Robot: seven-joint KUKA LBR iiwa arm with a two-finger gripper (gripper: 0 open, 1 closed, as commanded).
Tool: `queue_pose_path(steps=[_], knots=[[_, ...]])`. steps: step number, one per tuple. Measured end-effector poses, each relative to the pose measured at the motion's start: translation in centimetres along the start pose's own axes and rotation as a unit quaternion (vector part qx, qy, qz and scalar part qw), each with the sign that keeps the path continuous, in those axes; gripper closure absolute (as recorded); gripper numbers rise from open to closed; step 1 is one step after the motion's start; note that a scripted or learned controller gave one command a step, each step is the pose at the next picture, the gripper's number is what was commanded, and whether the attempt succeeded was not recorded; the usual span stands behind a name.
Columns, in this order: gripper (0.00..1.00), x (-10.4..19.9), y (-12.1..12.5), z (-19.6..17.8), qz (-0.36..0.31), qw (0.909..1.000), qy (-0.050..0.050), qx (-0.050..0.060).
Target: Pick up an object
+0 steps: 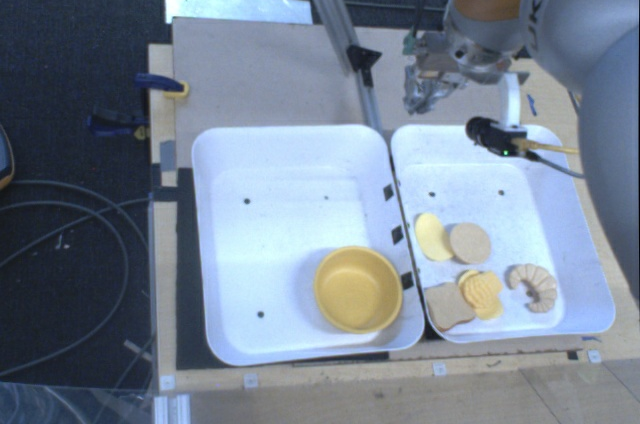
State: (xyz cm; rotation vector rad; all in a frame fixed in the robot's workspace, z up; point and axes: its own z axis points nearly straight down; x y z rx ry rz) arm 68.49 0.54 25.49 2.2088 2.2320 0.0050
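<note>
My gripper point(423, 98) hangs above the far edge of the right bin point(560, 212), near its left corner, well above the items. Nothing shows between its fingers. In the near part of the right bin lie a pale yellow disc point(432, 236), a tan round cracker point(469, 243), a toast slice point(449, 306), a yellow waffle-like piece point(482, 293) and a croissant point(534, 285). A yellow bowl point(357, 288) sits upright in the near right part of the left bin point(250, 212).
A metal pole point(330, 2) slants across the bench behind the bins. A black cable fitting point(490, 134) sits over the right bin's far rim. Blue and yellow clamps point(150, 102) grip the bench's left edge. Cables lie on the floor at left.
</note>
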Motion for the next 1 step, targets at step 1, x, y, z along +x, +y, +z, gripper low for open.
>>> queue_pose_path(steps=[1], knots=[[1.0,6.21,0.53,1.42,0.0,1.0,0.0,0.0]])
